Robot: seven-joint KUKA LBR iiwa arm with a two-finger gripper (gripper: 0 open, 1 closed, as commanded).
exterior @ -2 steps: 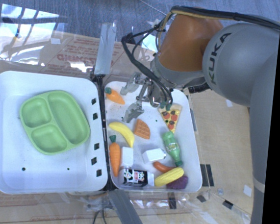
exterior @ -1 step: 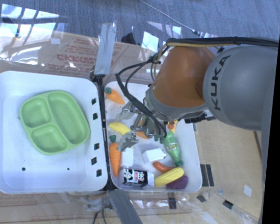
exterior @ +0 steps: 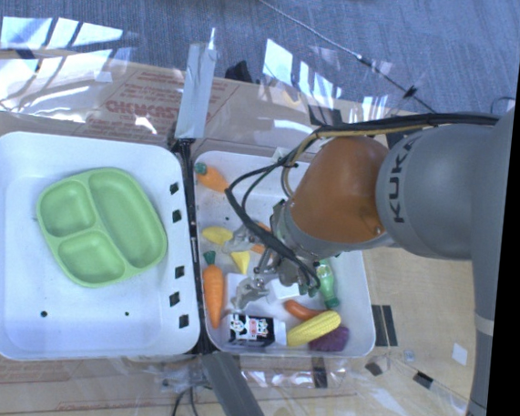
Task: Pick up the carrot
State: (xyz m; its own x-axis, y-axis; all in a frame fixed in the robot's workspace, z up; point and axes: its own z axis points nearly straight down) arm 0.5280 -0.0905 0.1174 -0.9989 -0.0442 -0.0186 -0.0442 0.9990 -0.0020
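Reaching in from the right of the camera view, a grey arm with an orange band lowers its hand (exterior: 255, 282) into the right white bin (exterior: 362, 286), one of two standing side by side on the desk. Whether the hand is spread or pressed together cannot be told, since the metal parts blur into the clutter beneath them. The carrot (exterior: 212, 293) lies just left of the hand and slightly below it, running lengthwise along the bin's left wall, apart from the hand. A second orange carrot-like piece (exterior: 212, 179) sits well above the hand in the bin's upper left corner. A yellow piece (exterior: 218, 236) lies just up and left of the hand. Below the hand rests a small black and white carton (exterior: 251, 330), and down to its right a yellow corn cob (exterior: 314, 328) beside a purple item (exterior: 332, 338). Far left of the hand, the left white bin (exterior: 13, 307) holds a green divided plate (exterior: 103, 225)
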